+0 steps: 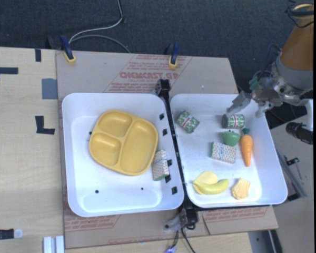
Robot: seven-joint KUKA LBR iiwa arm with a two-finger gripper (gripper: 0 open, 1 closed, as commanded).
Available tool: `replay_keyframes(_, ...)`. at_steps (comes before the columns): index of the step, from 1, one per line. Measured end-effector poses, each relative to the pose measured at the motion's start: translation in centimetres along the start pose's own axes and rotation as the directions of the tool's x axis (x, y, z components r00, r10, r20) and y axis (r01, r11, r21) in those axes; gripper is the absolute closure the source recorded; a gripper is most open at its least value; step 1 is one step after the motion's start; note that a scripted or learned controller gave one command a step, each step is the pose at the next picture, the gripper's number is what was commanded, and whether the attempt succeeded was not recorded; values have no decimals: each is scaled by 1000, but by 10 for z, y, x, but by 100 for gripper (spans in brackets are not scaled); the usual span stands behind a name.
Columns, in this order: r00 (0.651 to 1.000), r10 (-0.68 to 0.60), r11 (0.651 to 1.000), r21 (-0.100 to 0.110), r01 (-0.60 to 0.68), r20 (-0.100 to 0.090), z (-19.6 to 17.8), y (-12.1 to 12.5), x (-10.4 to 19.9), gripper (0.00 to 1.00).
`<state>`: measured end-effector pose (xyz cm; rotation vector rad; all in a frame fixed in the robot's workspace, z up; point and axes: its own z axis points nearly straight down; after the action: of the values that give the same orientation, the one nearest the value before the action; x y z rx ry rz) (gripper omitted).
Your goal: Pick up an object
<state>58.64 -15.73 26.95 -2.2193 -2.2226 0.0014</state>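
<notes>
My gripper [249, 107] hangs over the far right part of the right bin [268, 191]. It is open, with one grey finger [236, 104] slanting down to the left and nothing between the fingers. Just below that finger lies a small green-and-white can [235, 122]. Beside the can are a green piece [231, 137] and an orange carrot [246, 149]. A patterned packet [223, 152], a second green-and-white can [187, 121], a yellow banana [210, 184] and a ridged yellow piece [241, 188] also lie in this bin.
The left bin [73, 157] holds a yellow divided plate [124, 141] and a patterned packet [159, 165] near its right wall. Black clips [163, 86] join the bins along the middle divider. The bins rest on a cardboard sheet [147, 70] clamped to the bench.
</notes>
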Motion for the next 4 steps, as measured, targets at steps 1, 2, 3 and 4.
replay_keyframes(1,1000,2,1000,5,-2,-1,141,23,-67,0)
replay_keyframes(2,1000,-1,1000,-6,1,2,182,67,-40,0)
replay_keyframes(3,1000,-2,1000,-4,2,0,183,83,-2,0)
replay_keyframes(4,1000,-2,1000,-4,2,2,173,84,-2,100)
